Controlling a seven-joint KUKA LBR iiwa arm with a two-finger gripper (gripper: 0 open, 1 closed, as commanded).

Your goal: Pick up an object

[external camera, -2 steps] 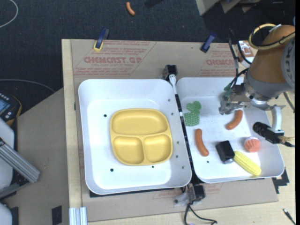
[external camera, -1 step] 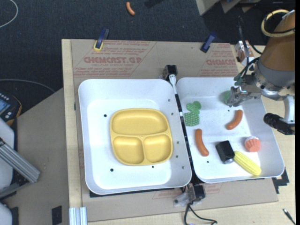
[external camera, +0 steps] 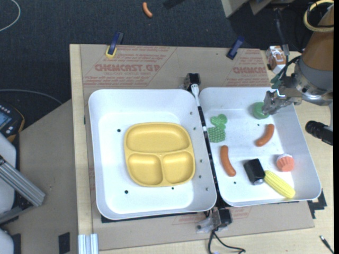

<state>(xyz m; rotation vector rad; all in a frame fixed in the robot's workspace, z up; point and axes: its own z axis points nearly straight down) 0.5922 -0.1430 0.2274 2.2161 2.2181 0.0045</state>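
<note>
Looks like the pick is barely started: the tool (external camera: 269, 103) sits low over a small green round thing (external camera: 259, 110) at the right bin's (external camera: 310, 157) far end, nothing lifted, and I can't tell its grip state.

Two bins (external camera: 100, 142): smooth glossy white plastic | divided plate (external camera: 159, 153): matt yellow plastic | board (external camera: 169, 67) beneath: brown paper-faced, printed | floor (external camera: 63, 15): dark rough carpet | arm (external camera: 318, 62): grey metal, orange band
</note>
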